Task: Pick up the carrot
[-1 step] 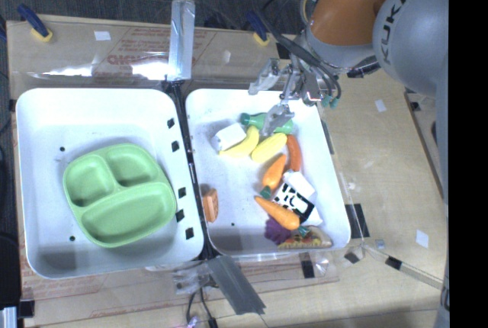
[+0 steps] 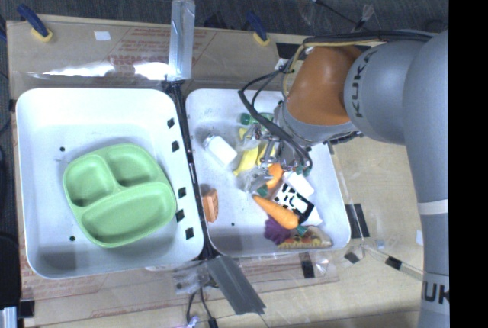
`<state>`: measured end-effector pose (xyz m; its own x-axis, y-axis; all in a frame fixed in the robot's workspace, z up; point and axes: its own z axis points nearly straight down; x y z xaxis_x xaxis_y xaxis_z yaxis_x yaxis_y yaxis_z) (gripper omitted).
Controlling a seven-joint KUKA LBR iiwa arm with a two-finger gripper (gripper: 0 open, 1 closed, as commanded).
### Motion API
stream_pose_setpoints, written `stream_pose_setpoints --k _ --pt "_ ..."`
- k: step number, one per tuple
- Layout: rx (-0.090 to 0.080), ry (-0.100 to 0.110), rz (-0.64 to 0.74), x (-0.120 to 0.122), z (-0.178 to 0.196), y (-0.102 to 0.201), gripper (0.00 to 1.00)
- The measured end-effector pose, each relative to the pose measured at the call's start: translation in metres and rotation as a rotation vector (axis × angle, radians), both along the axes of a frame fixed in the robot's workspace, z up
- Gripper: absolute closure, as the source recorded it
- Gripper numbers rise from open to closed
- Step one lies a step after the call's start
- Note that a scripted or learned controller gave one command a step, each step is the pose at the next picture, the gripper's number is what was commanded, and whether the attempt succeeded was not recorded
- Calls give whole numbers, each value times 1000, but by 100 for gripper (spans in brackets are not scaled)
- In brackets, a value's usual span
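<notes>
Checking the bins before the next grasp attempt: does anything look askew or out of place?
Nothing stands out. The green plate lies flat in the left bin; the carrot lies among loose toys in the right bin.

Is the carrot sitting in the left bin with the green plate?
No. The carrot lies in the right bin; the green plate sits in the left bin.
</notes>
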<state>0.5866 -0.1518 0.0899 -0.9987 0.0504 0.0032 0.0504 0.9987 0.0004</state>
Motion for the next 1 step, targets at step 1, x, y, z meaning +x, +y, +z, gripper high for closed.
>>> stream_pose_setpoints --k 1 --pt "-1 -6 10 3 13 3 100"
